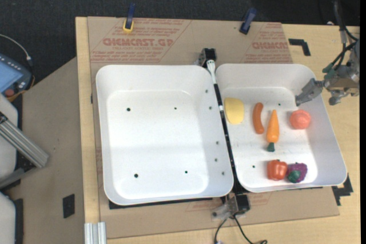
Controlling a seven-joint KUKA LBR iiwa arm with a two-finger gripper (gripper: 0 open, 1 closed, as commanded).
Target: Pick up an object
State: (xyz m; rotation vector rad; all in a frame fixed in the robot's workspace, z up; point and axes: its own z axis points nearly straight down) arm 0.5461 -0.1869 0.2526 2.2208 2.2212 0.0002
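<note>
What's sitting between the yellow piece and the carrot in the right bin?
A sausage lies between the yellow piece and the carrot, apart from both, as the camera view shows.

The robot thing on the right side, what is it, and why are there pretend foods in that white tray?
That is a robot arm's gripper, its two-fingered hand, reaching in from the right. One camera looks down at a slant on a cardboard-covered bench with two shallow white bins. The right bin holds toy foods: a yellow piece, a sausage, a carrot, a pinkish round fruit, a red pepper and purple grapes. The left bin sits beside it. The robot's job is picking one up. It is holding nothing right now; the gripper is over the right bin's far corner, near the round fruit.
</note>
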